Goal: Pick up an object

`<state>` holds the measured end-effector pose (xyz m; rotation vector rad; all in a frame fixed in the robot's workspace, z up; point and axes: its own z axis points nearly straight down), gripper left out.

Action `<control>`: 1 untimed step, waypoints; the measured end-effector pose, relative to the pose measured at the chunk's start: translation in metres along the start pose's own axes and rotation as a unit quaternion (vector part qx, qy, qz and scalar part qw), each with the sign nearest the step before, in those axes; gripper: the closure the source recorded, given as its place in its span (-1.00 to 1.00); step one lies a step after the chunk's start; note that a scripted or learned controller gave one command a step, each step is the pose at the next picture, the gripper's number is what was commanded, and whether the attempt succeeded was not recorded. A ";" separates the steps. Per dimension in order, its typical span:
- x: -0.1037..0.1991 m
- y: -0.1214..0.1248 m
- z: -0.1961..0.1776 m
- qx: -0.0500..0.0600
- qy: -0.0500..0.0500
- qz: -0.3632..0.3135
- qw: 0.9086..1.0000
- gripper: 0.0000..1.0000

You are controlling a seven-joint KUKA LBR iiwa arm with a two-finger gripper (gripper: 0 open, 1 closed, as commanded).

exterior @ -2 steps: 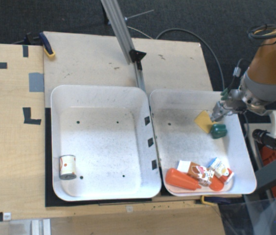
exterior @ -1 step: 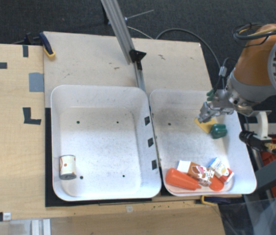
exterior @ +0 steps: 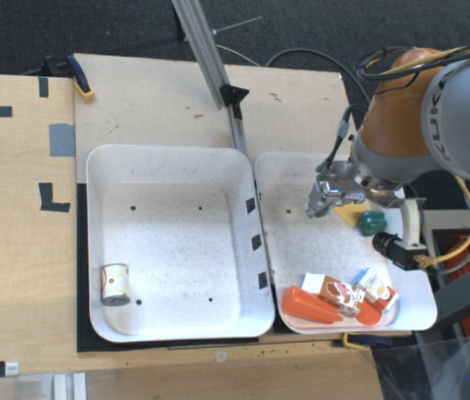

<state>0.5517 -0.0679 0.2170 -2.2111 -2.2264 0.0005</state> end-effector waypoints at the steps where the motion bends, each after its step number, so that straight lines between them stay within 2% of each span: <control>1: 0.056 -0.021 -0.006 0.000 0.000 0.000 1.000 1.00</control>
